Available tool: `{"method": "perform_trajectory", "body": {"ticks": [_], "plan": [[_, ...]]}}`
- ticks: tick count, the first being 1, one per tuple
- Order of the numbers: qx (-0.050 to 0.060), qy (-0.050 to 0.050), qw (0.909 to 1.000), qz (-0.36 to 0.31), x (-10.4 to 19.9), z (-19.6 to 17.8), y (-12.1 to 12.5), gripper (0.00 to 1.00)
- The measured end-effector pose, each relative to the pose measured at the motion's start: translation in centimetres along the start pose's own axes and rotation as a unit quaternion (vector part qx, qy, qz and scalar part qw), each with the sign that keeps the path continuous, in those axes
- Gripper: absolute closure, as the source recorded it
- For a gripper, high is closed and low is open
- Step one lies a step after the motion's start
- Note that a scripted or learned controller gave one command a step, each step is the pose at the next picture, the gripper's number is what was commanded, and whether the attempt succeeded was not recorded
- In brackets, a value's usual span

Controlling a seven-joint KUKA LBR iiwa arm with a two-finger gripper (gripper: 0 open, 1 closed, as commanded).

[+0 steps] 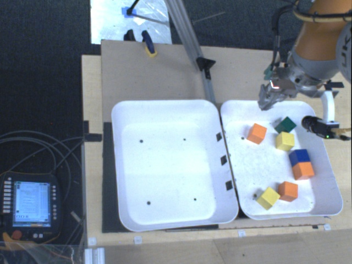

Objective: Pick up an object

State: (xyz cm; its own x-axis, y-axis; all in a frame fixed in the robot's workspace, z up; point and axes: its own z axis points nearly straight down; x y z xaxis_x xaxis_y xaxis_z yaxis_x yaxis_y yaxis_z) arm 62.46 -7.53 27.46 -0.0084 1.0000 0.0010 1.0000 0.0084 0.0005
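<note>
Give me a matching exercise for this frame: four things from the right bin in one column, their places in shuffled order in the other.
Things:
1. green block
2. blue block
3. gripper
4. lower yellow block

Places:
A. at the bin's far rim
B. touching an orange block on its near side
C. near the bin's front edge, left of an orange block
D. just behind the upper yellow block

Pairs: 1-D, 2-B, 3-A, 4-C

One fixed camera looks down at a slant on both white bins from overhead.

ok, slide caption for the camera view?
Gripper above the right bin's far edge; seven coloured blocks inside.
</note>
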Motion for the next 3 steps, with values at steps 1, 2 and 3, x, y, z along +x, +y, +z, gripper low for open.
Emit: {"method": "perform_trajectory", "body": {"ticks": [1,2,3], "plan": [[0.0,0.0,1.0,0.0,4.1,-0.4,-2.3,1.0],[0.001,0.0,1.0,-0.001,8.5,-0.7,-4.9,1.0],[0.001,0.001,1.0,-0.001,13.1,0.9,-6.5,1.0]]}}
